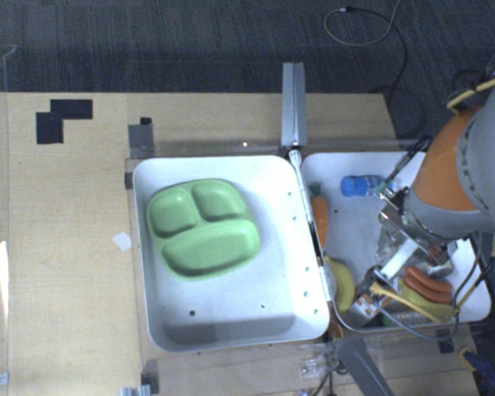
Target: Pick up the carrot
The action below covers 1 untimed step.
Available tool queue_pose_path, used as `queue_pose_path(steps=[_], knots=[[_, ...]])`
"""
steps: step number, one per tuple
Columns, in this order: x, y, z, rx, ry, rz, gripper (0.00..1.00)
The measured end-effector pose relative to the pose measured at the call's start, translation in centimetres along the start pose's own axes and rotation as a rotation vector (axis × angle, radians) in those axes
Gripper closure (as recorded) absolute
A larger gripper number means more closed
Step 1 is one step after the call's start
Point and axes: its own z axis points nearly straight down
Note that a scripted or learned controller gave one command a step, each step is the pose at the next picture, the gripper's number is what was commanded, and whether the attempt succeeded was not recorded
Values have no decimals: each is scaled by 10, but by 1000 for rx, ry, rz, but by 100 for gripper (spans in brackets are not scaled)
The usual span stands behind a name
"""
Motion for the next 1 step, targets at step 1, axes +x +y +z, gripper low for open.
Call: queue_pose_path(steps=[1], knots=[[-31, 51, -77, -2, 0, -126, 100]])
